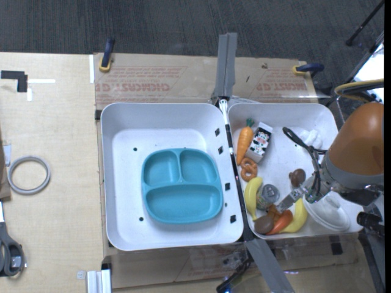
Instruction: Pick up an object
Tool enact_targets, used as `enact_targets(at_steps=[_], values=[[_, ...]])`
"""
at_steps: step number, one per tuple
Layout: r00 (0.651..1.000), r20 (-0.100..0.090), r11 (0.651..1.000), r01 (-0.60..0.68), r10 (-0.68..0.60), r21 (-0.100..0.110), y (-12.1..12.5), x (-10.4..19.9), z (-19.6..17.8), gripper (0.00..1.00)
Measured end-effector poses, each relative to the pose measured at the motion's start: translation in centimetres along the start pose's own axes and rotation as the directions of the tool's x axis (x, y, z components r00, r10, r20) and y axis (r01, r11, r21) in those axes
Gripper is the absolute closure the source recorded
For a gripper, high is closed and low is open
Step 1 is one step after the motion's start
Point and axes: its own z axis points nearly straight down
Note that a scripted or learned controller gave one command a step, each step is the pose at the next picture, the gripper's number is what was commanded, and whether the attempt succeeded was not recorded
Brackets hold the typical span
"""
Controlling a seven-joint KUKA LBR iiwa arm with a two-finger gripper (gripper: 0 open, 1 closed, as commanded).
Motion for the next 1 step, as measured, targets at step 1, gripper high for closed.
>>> enact_targets(at_steps=[1], values=[[1.0,-0.002,1.0,-0.003,0.003,0.002,0.0,-0.09,-0.62,1.0]])
